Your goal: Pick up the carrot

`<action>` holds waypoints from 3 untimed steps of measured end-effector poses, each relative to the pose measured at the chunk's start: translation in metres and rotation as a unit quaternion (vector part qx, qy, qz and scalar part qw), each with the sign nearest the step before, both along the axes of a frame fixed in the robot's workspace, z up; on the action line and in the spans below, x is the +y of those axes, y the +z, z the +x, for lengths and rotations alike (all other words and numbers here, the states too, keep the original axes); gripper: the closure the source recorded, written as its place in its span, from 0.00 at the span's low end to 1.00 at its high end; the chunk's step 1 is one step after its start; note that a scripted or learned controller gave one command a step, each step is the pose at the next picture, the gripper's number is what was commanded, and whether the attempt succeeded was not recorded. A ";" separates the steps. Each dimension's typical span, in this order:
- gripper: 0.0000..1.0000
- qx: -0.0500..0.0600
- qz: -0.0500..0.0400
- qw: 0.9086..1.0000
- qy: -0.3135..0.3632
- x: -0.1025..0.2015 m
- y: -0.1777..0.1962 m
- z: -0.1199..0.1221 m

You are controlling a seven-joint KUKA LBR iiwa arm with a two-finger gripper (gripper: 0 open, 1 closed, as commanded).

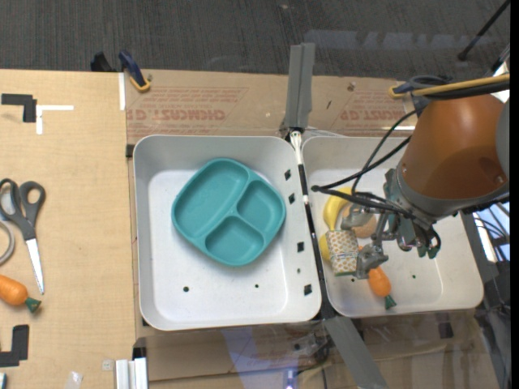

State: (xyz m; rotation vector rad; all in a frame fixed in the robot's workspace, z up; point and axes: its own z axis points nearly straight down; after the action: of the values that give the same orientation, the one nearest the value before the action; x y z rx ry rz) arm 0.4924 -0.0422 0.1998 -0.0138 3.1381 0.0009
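A small orange carrot (379,283) with a green stem end lies near the front wall of the right bin (454,297). My gripper (369,258) hangs just above and behind the carrot, at its upper end, and cables and the wrist hide how it stands. The grey arm with its orange band (454,148) comes in from the right over this bin. A second carrot (12,291) lies on the bench at the far left, outside the bins.
A yellow item (332,212) and a patterned packet (342,250) lie left of the gripper in the right bin. A teal divided plate (229,211) sits in the left bin (154,282). Scissors (24,221) lie on the bench at left.
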 end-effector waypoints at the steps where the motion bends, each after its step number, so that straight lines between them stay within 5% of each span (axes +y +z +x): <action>1: 0.00 0.000 0.000 1.000 0.000 0.000 0.000 0.000; 2: 0.00 0.001 0.000 0.993 0.116 -0.059 -0.028 0.003; 3: 0.00 -0.003 -0.002 0.995 0.103 -0.091 -0.103 0.010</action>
State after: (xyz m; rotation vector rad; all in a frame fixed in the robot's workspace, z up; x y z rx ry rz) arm 0.5024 -0.1331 0.0972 -0.3368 3.1132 -0.0061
